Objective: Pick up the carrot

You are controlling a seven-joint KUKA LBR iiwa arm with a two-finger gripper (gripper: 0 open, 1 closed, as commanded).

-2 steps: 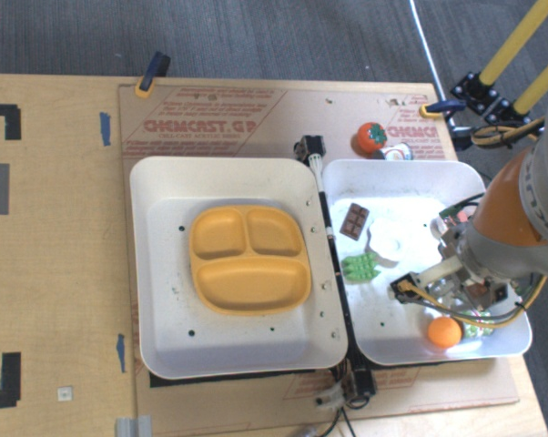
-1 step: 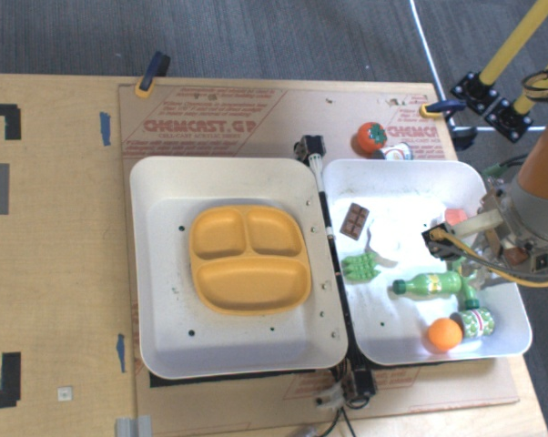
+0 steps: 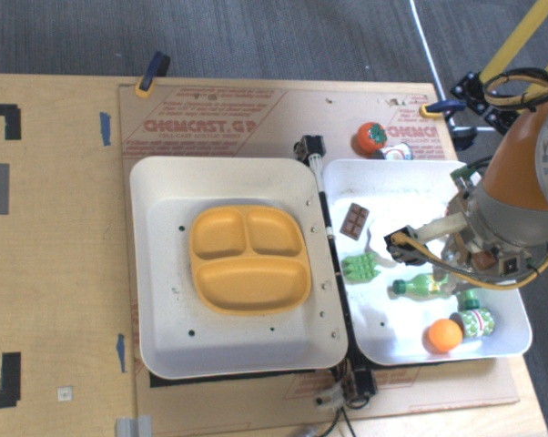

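My gripper point(image 3: 463, 264) hangs over the right side of the right bin point(image 3: 383, 176), just above the neck end of a green bottle point(image 3: 418, 287) that lies on its side. A small orange-brown patch point(image 3: 482, 260) shows under the wrist; I cannot tell what it is. An orange ball point(image 3: 444, 335) rests at the bin's front, next to a green can point(image 3: 477, 322). A brown chocolate bar point(image 3: 354, 219) and a leafy green toy point(image 3: 360, 267) lie along the bin's left side.
The left bin point(image 3: 156, 244) holds a yellow divided plate point(image 3: 249, 258). Behind the right bin, on the cardboard, sit a red tomato-like toy point(image 3: 370, 137) and a small tin point(image 3: 397, 151). Cables and clamps crowd the far right.
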